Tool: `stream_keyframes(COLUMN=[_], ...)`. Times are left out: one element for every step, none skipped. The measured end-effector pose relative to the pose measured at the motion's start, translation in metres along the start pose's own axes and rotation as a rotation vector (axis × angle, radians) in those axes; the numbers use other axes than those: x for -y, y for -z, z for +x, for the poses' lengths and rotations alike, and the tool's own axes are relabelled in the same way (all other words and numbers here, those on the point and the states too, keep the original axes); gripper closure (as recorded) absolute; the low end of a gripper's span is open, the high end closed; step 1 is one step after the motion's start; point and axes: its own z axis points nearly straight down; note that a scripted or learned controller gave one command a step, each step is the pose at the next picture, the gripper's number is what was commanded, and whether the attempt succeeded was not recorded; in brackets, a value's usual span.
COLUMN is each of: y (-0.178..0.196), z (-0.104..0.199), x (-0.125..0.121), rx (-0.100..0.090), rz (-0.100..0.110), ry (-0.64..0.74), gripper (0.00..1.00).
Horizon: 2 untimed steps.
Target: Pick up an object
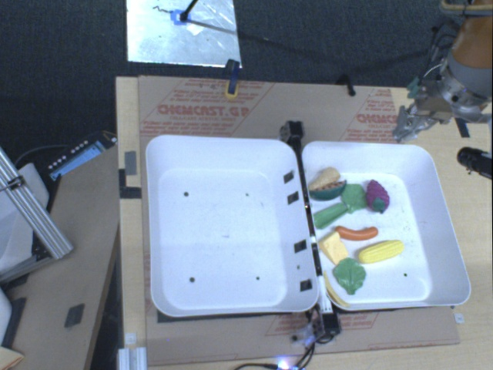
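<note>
The arm point(470, 45) reaches in from the right, claw point(408, 126) pointing down.

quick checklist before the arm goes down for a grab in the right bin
1. Gripper above the toys: not ok, it sits past the far rim of the right bin.
2. Nothing held yet: ok.
3. Finger opening: cannot tell.
4. Free-standing target: ok, the corn and the grape lie apart from the rest.
5. Crowded spots: not ok, the green pieces near the divider touch their neighbours.
6. Toys inside the bin: ok.
</note>
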Motion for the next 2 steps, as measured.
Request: stream_keyframes(y=[0.067, 0.079], z=[0.016, 0.005], x=[-0.029, -0.027], rx=[0.000, 0.000], rz=[-0.005, 0.002], ry=[0.001, -0.005], gripper=[1.00, 1.00])
